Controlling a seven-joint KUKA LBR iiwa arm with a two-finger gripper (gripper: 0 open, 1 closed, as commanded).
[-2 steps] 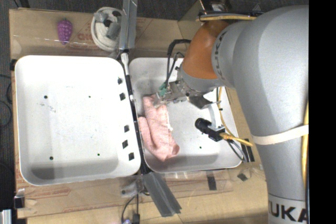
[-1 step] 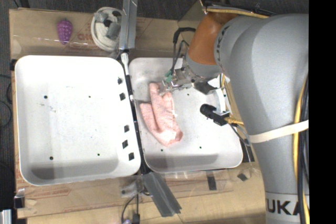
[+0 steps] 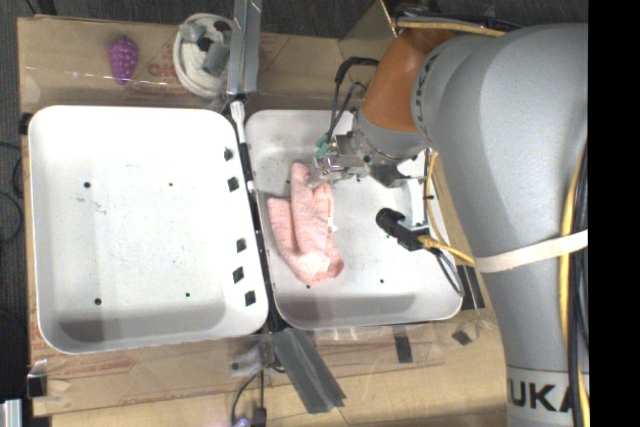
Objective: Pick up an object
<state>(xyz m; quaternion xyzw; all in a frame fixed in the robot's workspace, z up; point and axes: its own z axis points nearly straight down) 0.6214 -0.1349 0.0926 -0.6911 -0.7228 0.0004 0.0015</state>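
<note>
- So the big grey KUKA arm (image 3: pixel 510 165) with the orange band comes in from the right side of the frame and bends over the right-hand shallow white plastic bin (image 3: pixel 430 300).
- The two-finger gripper (image 3: pixel 330 163) sits low in the upper middle of that bin, right at the top end of the pink soft cloth-like bundle (image 3: pixel 305 225). Honestly can't tell how wide it's spread or whether it has hold of anything, the wrist hardware blocks that bit.
- The pink bundle lies on the bin floor, left of centre in the right bin, stretched from just under the gripper down toward the lower middle, close to the divider side.
- A black cable connector (image 3: pixel 400 227) hangs off the arm just right of the bundle, over the bin floor.
- The left-hand shallow white bin (image 3: pixel 50 215) fills the left half of the frame.
- Above the left bin, on the brown cardboard surface (image 3: pixel 70 65), there's a small purple grape-like bunch (image 3: pixel 123 58) in the upper left, and near it a white coiled roll (image 3: pixel 203 52) next to a grey upright bracket (image 3: pixel 244 40).
</note>
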